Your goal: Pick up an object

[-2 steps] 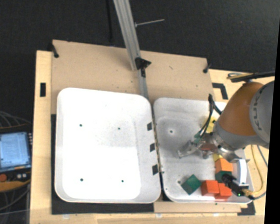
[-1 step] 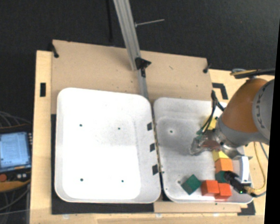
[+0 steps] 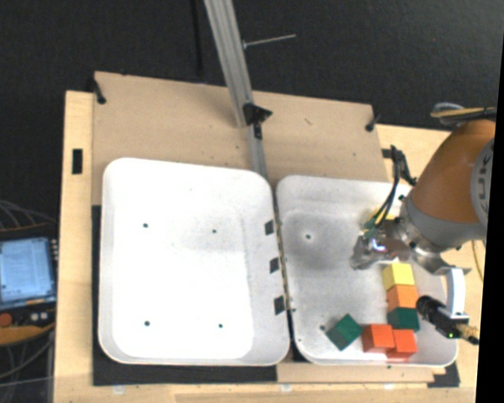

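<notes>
Grey KUKA arm [image 3: 448,199] entering from the right edge of the camera view, its broad orange band uppermost and its grey wrist section below. The arm slopes down and to the left. The metallic two-finger gripper [image 3: 368,251] sits at its lower-left end, pointing left and downward; cables run along the wrist's left side.

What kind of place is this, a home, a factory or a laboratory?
Most likely a robotics laboratory set up for grasping trials: a robot arm reaches over two shallow white bins, colored blocks lie in the right one, and a handheld control pendant sits beside the wooden bench.
</notes>
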